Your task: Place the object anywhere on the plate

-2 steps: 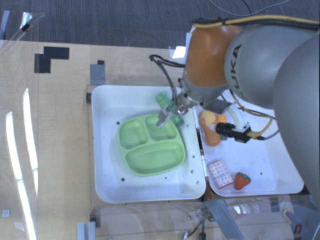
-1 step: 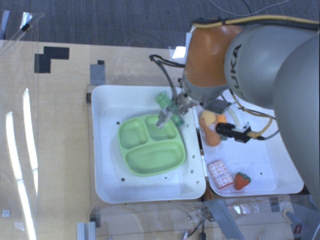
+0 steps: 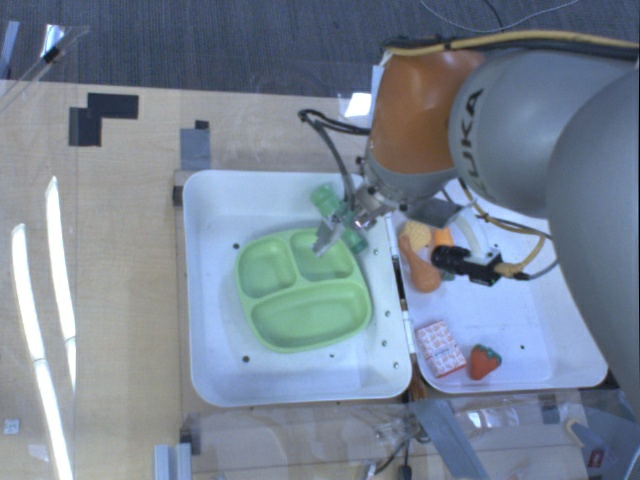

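Note:
A light green plate [image 3: 300, 293] with three compartments lies in the left bin [image 3: 215, 268]. My gripper [image 3: 338, 226] hangs over the plate's upper right compartment, close to the bin's right wall. A small green object [image 3: 325, 200] sits between its fingers, with one end sticking out toward the back and the other end showing near the plate's rim. The fingers are shut on it. The wrist and its orange band hide what lies just behind the gripper.
The right bin [image 3: 560, 358] holds an orange carrot-like piece [image 3: 425, 270], a yellow item [image 3: 415, 234], a white ring [image 3: 470, 234], a red-dotted white box [image 3: 440, 348] and a strawberry [image 3: 484, 361]. The arm's bulk covers that bin's back part.

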### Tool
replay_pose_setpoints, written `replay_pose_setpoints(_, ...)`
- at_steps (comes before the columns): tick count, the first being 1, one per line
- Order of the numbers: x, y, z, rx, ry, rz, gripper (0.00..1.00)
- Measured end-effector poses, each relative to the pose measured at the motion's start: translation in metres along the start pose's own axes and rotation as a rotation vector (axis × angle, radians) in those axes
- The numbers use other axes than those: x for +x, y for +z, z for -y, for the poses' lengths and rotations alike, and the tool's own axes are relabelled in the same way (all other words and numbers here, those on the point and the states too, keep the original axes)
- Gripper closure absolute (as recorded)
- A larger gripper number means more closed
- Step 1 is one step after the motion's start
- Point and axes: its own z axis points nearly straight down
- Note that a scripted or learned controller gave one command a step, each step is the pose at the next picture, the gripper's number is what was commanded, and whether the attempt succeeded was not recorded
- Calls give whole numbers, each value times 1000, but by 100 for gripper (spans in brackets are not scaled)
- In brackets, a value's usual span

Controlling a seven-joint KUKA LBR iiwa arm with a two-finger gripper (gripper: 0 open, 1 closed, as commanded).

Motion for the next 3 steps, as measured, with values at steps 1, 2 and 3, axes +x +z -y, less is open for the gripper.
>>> replay_pose_setpoints(1, 0, 0, 0, 0, 0, 0, 0)
replay_pose_setpoints(2, 0, 0, 0, 0, 0, 0, 0)
replay_pose_setpoints(3, 0, 0, 0, 0, 0, 0, 0)
